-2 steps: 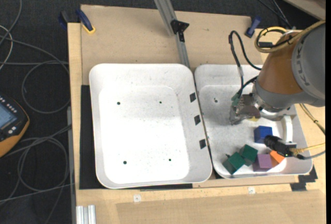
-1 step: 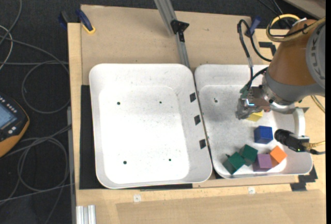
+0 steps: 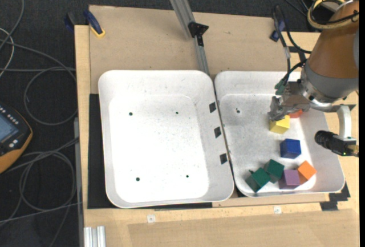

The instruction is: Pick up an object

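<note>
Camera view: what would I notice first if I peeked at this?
Probably the robot's big orange and grey arm on the right, with its hand down over a yellow block in the right bin. Next, the bright blocks near that bin's front: blue, orange, purple and two green ones.

Even overhead light, soft shadows, slight blur, no glare.

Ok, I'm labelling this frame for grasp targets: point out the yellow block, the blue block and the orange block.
yellow block point(image 3: 279, 125): camera view, on its top face.
blue block point(image 3: 291, 148): camera view, middle of its top face.
orange block point(image 3: 307, 170): camera view, centre of its top face.
</note>
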Controlling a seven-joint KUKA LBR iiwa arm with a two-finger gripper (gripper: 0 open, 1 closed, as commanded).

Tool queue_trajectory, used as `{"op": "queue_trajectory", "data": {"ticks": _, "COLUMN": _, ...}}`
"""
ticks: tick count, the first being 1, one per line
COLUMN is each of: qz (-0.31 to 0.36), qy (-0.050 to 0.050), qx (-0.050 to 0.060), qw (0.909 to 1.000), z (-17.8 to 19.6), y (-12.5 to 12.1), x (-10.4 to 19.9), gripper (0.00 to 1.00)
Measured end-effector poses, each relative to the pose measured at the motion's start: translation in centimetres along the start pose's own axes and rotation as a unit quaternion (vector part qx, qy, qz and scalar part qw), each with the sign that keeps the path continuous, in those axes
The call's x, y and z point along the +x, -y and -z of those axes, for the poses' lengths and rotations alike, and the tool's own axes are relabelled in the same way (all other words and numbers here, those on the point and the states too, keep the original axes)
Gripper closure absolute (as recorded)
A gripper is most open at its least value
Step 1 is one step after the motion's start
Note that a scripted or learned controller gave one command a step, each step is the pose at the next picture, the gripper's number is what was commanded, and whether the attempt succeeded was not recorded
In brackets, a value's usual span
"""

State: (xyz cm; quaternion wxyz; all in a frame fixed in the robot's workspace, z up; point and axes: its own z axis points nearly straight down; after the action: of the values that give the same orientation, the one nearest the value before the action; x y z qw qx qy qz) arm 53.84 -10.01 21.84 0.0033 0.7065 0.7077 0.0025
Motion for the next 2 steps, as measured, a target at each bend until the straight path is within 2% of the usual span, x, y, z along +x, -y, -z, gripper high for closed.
{"op": "queue_trajectory", "data": {"ticks": 1, "qz": 0.003, "qy": -0.002, "qx": 0.002, "qw": 1.0, "z": 1.4, "y": -0.8, "x": 5.6, "gripper": 1.0}}
{"op": "queue_trajectory", "data": {"ticks": 2, "qz": 0.003, "qy": -0.002, "qx": 0.003, "qw": 1.0, "z": 2.3, "y": -2.7, "x": 10.9, "gripper": 1.0}}
